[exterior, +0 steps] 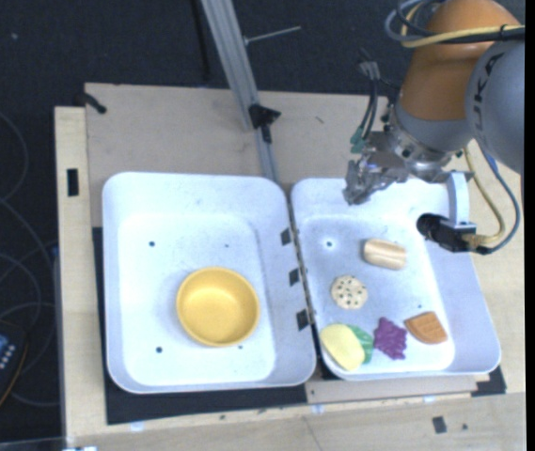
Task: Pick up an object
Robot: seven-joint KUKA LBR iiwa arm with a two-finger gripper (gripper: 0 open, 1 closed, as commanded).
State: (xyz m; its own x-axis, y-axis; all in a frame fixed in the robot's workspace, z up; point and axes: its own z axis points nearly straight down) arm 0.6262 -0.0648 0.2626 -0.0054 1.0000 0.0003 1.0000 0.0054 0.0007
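My gripper point(358, 194) hangs over the far left corner of the right bin point(455, 280), well above its floor, with nothing visible between its fingers. Nearer the camera in that bin lie a tan bread roll point(385, 253), a round speckled cookie point(349, 292), a yellow and green corn-like toy point(344, 346), a purple grape bunch point(390, 337) and an orange wedge point(427, 328). The roll is the closest piece to the gripper, a little to the right and nearer the camera.
The left bin point(135, 252) holds a yellow bowl point(216, 305). A grey metal pole point(234, 59) slants from the back down to the divide between the bins. Black clips point(295, 275) line that divide.
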